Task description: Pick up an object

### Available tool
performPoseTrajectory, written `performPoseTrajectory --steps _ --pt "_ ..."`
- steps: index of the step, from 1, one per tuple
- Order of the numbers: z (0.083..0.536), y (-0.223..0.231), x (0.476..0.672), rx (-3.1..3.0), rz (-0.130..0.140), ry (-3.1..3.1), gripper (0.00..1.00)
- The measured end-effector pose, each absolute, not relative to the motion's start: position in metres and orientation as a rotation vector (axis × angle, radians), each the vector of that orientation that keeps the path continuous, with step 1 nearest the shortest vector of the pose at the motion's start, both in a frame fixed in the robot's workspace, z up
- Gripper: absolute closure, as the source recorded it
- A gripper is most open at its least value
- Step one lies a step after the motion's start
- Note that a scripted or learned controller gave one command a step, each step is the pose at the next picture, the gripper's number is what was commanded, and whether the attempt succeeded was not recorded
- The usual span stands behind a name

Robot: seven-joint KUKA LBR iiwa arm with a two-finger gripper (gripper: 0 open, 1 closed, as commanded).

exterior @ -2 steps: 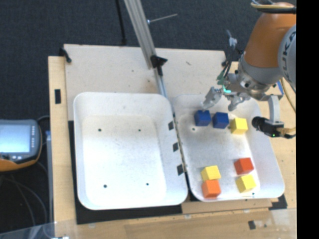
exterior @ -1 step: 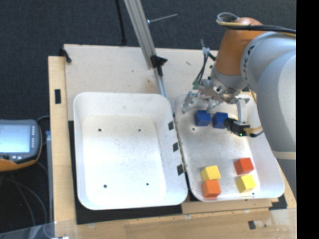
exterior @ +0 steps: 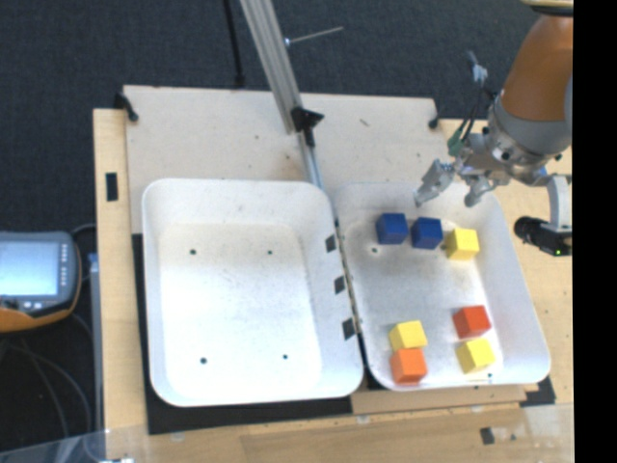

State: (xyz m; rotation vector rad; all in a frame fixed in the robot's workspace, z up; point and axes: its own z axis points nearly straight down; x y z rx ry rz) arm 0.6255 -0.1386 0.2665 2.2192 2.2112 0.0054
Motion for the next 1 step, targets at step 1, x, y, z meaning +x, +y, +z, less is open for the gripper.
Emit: performPoseTrajectory --steps 1 --pt "0.2606 -0.1363 0.6256 2.221 -0.001 2.22 0.0"
